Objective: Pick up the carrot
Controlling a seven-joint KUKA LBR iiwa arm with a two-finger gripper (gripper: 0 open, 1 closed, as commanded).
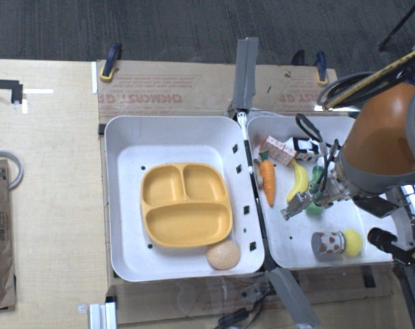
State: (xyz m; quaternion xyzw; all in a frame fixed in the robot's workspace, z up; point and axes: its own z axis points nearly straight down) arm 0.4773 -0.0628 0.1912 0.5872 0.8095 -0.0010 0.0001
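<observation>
The orange carrot point(268, 181) lies lengthwise near the left wall of the right bin point(290, 252), its green end pointing away from me. My gripper point(298, 208) hangs low over the middle of that bin, to the right of the carrot and slightly nearer the front, apart from it. A yellow banana point(300, 181) lies between the carrot and the gripper. Nothing shows between the fingers.
The left bin point(118, 204) holds a yellow divided plate point(187, 205) and a tan round bun point(224, 256). In the right bin are a red-and-white box point(279, 149), a green item point(316, 208) under the wrist, a small can point(327, 245) and a yellow ball point(353, 242).
</observation>
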